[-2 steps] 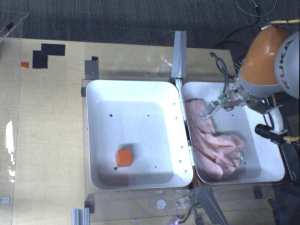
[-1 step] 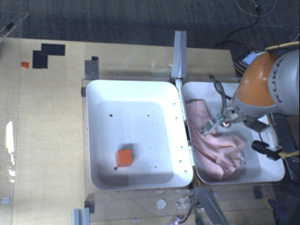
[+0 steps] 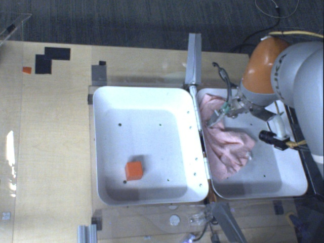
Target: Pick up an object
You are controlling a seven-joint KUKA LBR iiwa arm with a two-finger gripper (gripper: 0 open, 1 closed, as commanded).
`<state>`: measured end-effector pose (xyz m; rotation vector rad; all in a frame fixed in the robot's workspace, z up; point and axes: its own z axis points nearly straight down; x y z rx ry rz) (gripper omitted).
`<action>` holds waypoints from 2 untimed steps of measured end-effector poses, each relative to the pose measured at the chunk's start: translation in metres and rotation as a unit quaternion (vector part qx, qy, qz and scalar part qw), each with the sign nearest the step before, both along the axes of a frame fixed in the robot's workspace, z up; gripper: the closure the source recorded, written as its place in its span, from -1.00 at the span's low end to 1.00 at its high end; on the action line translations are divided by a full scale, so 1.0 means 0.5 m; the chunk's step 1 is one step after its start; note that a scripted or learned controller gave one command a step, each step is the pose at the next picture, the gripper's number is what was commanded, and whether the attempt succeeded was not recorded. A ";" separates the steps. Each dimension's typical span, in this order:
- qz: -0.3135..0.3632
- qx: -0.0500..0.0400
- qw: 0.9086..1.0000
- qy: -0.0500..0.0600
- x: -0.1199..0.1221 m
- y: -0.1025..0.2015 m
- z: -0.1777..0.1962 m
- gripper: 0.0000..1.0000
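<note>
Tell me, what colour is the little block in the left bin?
Orange; the block shows clearly in the camera view.

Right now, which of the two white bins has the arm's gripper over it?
The right bin, the one holding the pink cloth. The gripper sits above that cloth. The left bin holds an orange block, far from the arm.

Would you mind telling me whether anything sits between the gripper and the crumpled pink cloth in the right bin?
Nothing visible does: the gripper is directly over the crumpled pink cloth in the right white bin.
</note>
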<state>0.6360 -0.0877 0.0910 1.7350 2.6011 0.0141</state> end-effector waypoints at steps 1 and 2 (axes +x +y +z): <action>0.004 0.000 1.000 -0.003 0.005 0.004 0.024 1.00; 0.072 -0.001 0.997 0.003 0.070 0.053 0.191 1.00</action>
